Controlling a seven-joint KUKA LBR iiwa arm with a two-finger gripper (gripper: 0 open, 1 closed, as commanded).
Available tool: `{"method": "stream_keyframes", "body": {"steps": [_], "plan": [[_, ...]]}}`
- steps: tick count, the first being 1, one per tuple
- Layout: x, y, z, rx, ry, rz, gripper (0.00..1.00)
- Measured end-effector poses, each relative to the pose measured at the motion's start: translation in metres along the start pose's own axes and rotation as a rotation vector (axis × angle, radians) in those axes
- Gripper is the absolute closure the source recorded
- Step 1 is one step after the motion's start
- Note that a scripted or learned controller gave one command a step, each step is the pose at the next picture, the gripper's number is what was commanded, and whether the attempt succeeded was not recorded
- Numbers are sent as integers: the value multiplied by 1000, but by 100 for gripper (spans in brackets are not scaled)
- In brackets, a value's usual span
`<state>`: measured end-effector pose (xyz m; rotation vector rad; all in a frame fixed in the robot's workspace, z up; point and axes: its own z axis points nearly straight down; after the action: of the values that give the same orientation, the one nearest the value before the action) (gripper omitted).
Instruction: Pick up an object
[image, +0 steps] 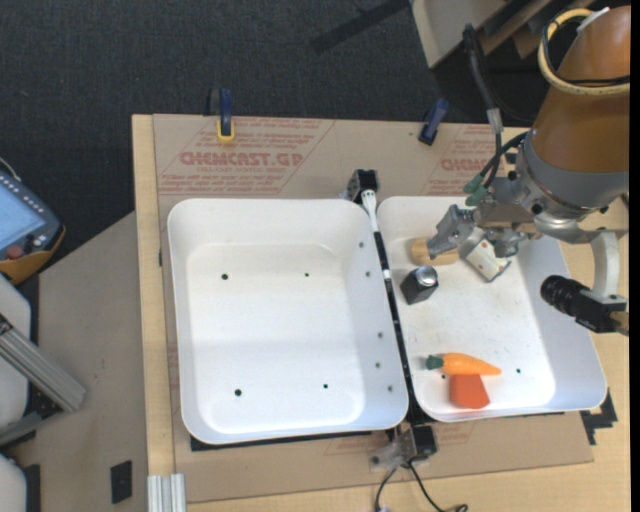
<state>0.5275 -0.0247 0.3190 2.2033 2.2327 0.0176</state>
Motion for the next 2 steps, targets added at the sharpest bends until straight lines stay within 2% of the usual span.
{"method": "stream_keyframes", "body": {"steps": [1, 2], "plan": [[-96, 32, -100, -4, -12, 21, 0], [-90, 32, -104, 5, -8, 13, 100]]}}
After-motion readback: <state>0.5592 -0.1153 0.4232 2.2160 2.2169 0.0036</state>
